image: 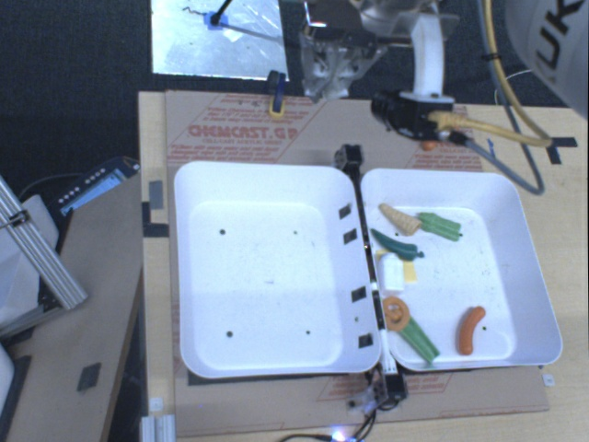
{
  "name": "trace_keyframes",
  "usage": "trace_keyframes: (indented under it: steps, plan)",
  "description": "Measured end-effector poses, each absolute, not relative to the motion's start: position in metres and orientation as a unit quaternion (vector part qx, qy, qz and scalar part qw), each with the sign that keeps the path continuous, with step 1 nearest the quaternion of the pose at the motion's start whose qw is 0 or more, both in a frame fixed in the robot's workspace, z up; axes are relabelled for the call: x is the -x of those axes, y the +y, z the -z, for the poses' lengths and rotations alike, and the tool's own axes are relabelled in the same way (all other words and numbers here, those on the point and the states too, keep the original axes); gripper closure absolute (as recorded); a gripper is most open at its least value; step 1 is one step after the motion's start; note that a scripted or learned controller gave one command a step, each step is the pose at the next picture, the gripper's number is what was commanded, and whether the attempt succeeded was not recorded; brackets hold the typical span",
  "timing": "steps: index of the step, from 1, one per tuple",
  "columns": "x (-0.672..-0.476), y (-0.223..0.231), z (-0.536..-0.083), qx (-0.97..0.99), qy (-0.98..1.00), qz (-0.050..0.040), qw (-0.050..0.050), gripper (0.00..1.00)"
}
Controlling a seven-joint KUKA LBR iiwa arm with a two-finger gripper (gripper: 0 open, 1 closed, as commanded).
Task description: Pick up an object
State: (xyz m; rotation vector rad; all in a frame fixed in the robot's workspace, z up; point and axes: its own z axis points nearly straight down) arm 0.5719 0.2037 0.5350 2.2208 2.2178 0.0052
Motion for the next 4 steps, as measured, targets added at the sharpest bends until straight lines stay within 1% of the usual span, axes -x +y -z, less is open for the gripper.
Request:
trace_keyframes:
  steps: [1,2,3,4]
  plan:
    - [-0.508,0.229,-0.535,-0.704,0.710,-0.0005,-0.001,1.00]
    - [-0.548,0.218,-0.535,-0.707,0.708,-0.0015,0.001,1.00]
    - [-0.516,0.235,-0.535,-0.705,0.709,-0.0005,0.000,1.00]
    - [-0.580,0.216,-0.535,-0.707,0.707,-0.0021,0.001,1.00]
